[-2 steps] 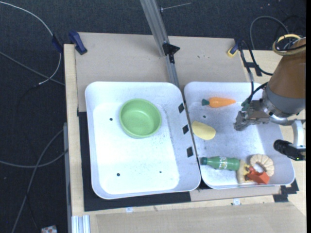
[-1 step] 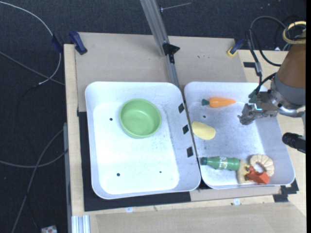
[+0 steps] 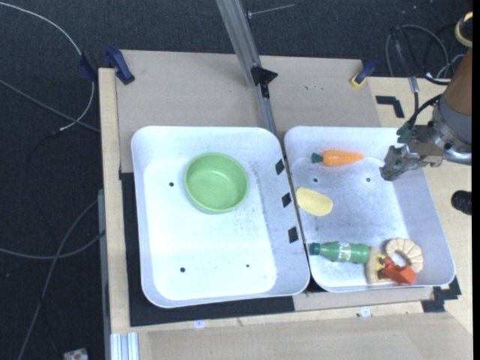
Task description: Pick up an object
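Observation:
The right bin (image 3: 420,208) holds an orange carrot (image 3: 339,157) near its far edge, a pale yellow lemon-shaped piece (image 3: 313,202) by its left wall, a green bottle (image 3: 341,252) lying on its side at the front, and a tan and red toy (image 3: 398,261) in the front right corner. My gripper (image 3: 392,167) hangs over the right bin's far right part, to the right of the carrot and apart from it. Nothing shows between its tips.
The left bin (image 3: 165,276) holds a green bowl (image 3: 216,182). A metal pole (image 3: 241,36) slants up from between the bins. Blue and yellow clamps (image 3: 118,66) sit at the bench's back corners. Cables lie on the dark floor around it.

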`<state>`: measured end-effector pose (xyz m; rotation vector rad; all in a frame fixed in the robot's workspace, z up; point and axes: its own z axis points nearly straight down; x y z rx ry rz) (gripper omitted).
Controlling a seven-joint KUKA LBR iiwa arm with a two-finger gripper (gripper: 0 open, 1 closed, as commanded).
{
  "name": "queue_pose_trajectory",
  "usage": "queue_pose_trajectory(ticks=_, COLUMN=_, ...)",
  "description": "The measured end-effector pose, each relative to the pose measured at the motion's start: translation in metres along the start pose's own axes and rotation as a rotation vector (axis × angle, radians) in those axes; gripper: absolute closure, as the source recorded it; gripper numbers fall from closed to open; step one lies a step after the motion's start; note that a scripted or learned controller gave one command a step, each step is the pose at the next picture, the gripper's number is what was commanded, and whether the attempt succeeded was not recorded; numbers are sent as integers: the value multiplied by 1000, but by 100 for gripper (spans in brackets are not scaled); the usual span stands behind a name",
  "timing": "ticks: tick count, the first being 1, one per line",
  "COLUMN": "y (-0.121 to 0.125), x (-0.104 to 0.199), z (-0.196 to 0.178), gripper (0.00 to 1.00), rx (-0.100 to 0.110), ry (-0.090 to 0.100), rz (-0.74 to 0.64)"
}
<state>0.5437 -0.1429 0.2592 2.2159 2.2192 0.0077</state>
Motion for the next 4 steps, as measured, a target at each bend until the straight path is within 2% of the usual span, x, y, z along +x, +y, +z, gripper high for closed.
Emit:
queue_pose_trajectory(ticks=1, y=-7, x=50, z=9, gripper=100, rx=17, ry=8, rz=-4)
queue_pose_trajectory(ticks=2, y=-9, x=106, z=0, gripper=100, rx=14, ry=8, rz=-6)
queue_pose_trajectory(ticks=3, y=1, x=163, z=10, gripper=100, rx=17, ry=5, rz=-5)
queue_pose_trajectory(ticks=4, y=0, x=215, z=24, gripper=100, rx=24, ry=4, rz=-4)
